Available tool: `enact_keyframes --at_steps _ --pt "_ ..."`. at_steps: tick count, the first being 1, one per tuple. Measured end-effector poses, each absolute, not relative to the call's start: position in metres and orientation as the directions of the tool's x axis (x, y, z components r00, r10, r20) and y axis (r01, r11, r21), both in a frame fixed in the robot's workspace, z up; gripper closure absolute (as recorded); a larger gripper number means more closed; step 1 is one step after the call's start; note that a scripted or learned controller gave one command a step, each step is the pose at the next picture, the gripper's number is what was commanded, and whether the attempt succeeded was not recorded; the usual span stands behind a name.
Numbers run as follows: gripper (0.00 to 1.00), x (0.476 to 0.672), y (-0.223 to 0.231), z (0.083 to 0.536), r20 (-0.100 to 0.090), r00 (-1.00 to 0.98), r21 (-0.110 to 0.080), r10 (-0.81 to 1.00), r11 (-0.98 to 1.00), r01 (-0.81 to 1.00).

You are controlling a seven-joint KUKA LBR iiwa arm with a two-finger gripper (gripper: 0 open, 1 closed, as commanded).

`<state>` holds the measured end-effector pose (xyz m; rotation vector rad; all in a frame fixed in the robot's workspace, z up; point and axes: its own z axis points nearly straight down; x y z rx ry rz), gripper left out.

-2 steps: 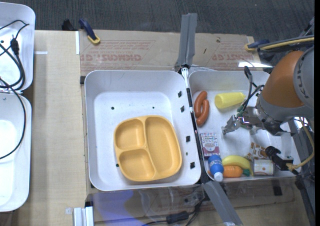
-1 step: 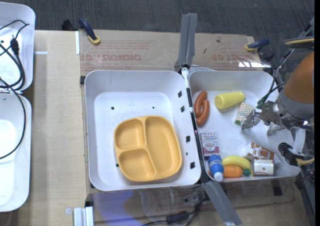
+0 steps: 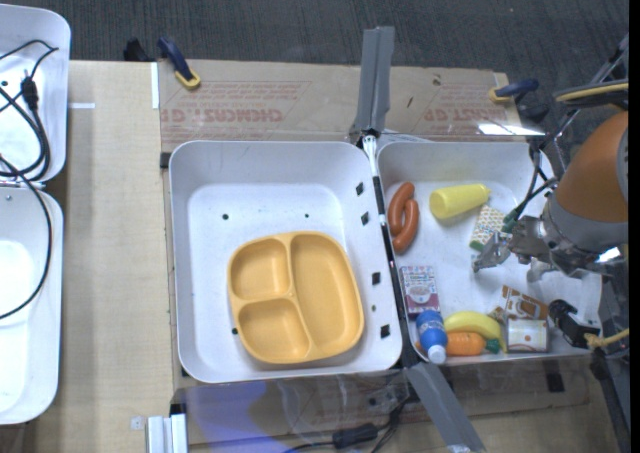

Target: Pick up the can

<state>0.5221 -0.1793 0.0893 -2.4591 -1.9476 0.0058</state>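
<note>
Camera view, right bin (image 3: 455,147): likeliest can (image 3: 458,201) lying on its side near the far wall, yellow, long axis running across the view (no label legible, so a judgement only). Apart from the sausage (image 3: 403,216) on its view-left; close to a patterned packet (image 3: 487,226) at its other end, contact not clear.

To grasp well: come down over the middle of the barrel, jaws set across the short width, not along its length. Keep clear of the packet. Close gently, since a round body on its side should roll under an off-centre squeeze. Lift only once seated.

Gripper (image 3: 488,259) low over the bin floor, nearer the camera than the can and just beside the packet, not yet above the can; open or closed cannot be told at this angle. Nothing seen in its hold. Arm (image 3: 598,176) reaching in from the right, wrist bent down, orange band above.
</note>
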Motion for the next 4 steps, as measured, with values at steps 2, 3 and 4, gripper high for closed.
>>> enact_keyframes --at_steps 2,3,4 --pt "0.00 0.546 -0.193 0.089 -0.002 0.590 -0.008 0.807 -0.590 0.807" --pt "0.00 0.530 -0.189 0.088 -0.005 0.671 -0.008 0.742 -0.671 0.742" --pt "1.00 0.530 -0.190 0.094 -0.008 0.669 -0.013 0.743 -0.669 0.743"
